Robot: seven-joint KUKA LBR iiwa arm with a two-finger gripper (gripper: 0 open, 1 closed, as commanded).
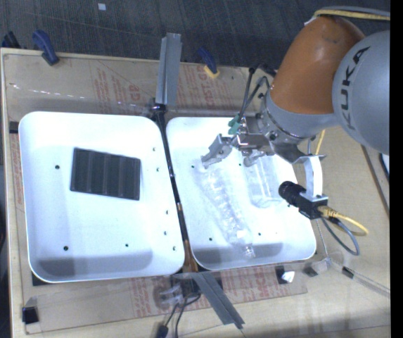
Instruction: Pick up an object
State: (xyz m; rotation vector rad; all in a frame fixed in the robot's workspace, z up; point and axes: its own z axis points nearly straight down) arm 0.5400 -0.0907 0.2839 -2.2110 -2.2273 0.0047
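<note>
While my arm [328, 69] reached in from the right, my fingers [233, 148] hung over the upper part of the right bin [187, 189]. I could make out two metal prongs there, one slanting toward the left and one pointing down, spread somewhat apart, with nothing visibly clamped between them. Whether they touched anything beneath them I could not tell.

Two clear plastic bottles lay in that right bin. The longer bottle [224, 206] stretched on a slant from just below my fingers toward the bin's lower edge, its cap end near the front wall. The shorter bottle [261, 183] lay beside it to the right, directly under my wrist, with its upper end partly hidden by the mount. A black cylinder [297, 196] stuck out from my wrist above the bin's right rim, with a yellow cable [345, 221] trailing off it.

On the floor of the left bin [39, 189] lay a dark ribbed rectangular pad [105, 173], flat and well apart from everything else. Both bins sat side by side on the desk [81, 83].
</note>
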